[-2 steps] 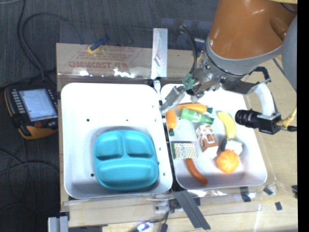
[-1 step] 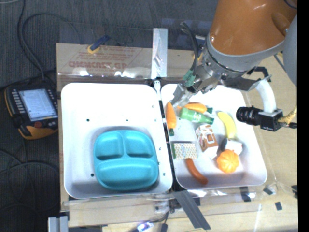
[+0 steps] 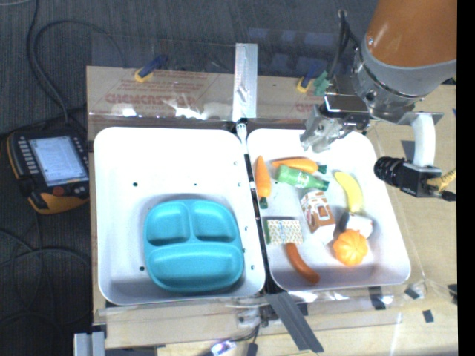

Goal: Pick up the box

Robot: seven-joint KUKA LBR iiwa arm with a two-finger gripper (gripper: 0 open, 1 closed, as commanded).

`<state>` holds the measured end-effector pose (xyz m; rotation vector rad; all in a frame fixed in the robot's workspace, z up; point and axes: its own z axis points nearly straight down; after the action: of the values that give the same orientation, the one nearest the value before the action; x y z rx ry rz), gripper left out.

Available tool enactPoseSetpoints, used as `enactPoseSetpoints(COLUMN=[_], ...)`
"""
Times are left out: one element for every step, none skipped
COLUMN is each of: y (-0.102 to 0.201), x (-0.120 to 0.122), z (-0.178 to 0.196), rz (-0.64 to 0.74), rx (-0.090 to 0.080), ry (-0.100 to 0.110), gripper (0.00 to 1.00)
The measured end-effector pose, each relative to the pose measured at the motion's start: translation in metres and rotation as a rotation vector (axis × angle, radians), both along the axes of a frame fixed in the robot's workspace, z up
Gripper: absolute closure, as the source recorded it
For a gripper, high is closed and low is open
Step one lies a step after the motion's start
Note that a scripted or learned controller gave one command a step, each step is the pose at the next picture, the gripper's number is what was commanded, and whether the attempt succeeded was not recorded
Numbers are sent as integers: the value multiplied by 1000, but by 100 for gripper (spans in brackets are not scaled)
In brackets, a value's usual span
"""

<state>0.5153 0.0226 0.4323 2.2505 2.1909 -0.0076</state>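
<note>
The box [image 3: 318,211], a small white and brown carton, lies in the middle of the right bin [image 3: 386,199], tilted. My gripper [image 3: 323,133] hangs over the bin's far edge, above and behind the box and well apart from it. Nothing shows between its metal fingertips. A green bottle [image 3: 300,176] and an orange carrot [image 3: 298,164] lie between the gripper and the box.
The right bin also holds a second carrot [image 3: 263,179], a banana [image 3: 351,191], an orange fruit [image 3: 350,248], a sausage [image 3: 301,265] and a patterned packet [image 3: 283,231]. A blue divided tray [image 3: 194,245] sits in the left bin [image 3: 119,199]. A teach pendant [image 3: 48,163] lies at left.
</note>
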Motion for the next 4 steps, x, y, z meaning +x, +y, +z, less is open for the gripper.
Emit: enactPoseSetpoints(y=[-43, -96, -67, -84], x=[-14, -29, 1, -29], z=[0, 0, -1, 0], rz=[-477, -814, -999, -1271], rx=[-2, -4, -3, -4], ry=[-1, -2, -1, -3], gripper=[100, 100, 100, 100])
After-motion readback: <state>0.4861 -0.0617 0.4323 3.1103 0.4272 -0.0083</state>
